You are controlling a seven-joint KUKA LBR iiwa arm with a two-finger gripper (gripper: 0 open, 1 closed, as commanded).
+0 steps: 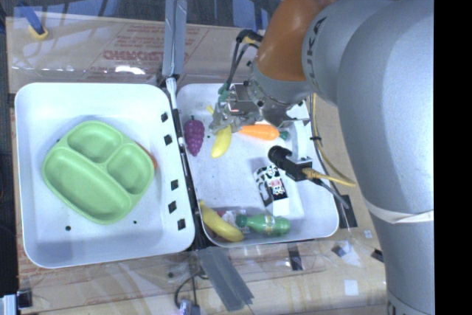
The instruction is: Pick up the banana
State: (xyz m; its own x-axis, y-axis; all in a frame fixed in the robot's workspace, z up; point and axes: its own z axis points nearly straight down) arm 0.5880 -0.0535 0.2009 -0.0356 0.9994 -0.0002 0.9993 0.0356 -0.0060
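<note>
Banana (220, 223) first, in the camera view: it lies flat in the right bin (237, 181), in the front corner next to the wall shared with the left bin (29, 103). It is a curved yellow form with a darker tip and a smooth, plastic-looking skin. A green bottle (265, 223) lies on its side along the front edge, touching or very nearly touching the banana's end, which probably leaves little room for a grasp from that side.

The gripper (230, 111) hangs over the back half of the same bin, well apart from the banana. The bulky grey arm (369, 85) and its orange band (295, 33) crowd over it, so I cannot tell how far open it is or whether it has hold of anything. Just beneath it lies a short, tilted yellow piece (221, 143), a rounded oblong whose kind I cannot make out. Beside that are a knobbly purple bunch of grapes (194, 135) near the shared wall and a smooth orange carrot (259, 132) towards the arm.

A small black-and-white printed packet (271, 183) sits mid-bin. In the left bin rests a glossy green divided plate (98, 170) with three rounded wells.
</note>
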